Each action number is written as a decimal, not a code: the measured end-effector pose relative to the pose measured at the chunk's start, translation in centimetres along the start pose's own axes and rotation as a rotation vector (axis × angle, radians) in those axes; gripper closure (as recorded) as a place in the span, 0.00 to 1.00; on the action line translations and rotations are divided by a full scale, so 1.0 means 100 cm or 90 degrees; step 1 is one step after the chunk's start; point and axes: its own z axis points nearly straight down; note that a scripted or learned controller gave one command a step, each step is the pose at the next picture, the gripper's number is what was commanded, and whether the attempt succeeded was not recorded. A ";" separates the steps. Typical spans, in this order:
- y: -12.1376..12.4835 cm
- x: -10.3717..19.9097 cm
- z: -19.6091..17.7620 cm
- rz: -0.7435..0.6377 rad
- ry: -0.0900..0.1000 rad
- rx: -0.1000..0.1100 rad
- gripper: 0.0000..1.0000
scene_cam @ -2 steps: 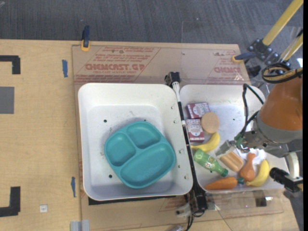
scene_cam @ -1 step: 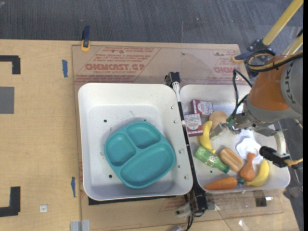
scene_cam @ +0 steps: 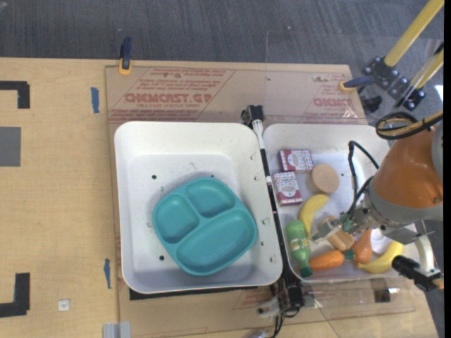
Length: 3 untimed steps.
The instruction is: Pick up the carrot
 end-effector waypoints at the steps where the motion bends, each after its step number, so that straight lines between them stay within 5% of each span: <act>1: 0.003 -0.004 -0.012 0.002 -0.008 -0.007 1.00; 2: 0.030 0.067 -0.096 0.190 0.003 0.004 1.00; 3: 0.007 0.024 -0.008 -0.025 0.002 0.003 1.00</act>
